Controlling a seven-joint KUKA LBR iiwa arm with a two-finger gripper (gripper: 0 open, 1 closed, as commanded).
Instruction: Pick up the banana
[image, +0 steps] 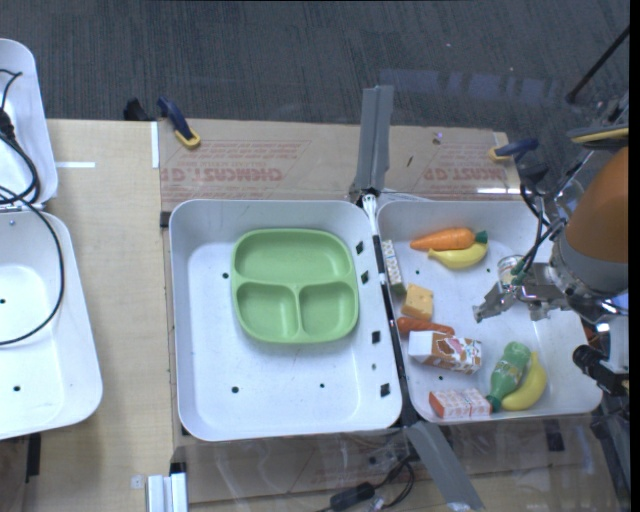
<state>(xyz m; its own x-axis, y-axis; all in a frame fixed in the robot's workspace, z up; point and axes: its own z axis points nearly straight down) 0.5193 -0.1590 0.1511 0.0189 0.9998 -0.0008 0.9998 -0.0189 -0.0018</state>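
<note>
Banana (531, 386) lies in the right bin (560, 330), below the gripper (497, 300) and a little to its right, pressed against a green bottle (508, 368) near the bin's lower right corner. The gripper hangs over the bin's middle with its fingers spread apart and nothing between them. Another yellow fruit (459, 257) sits above the gripper, touching a carrot (443, 239). Left of the gripper are a cheese wedge (419, 301) and a small carton (446, 352). Farther left, the other bin (200, 330) holds a green divided plate (296, 285).
</note>
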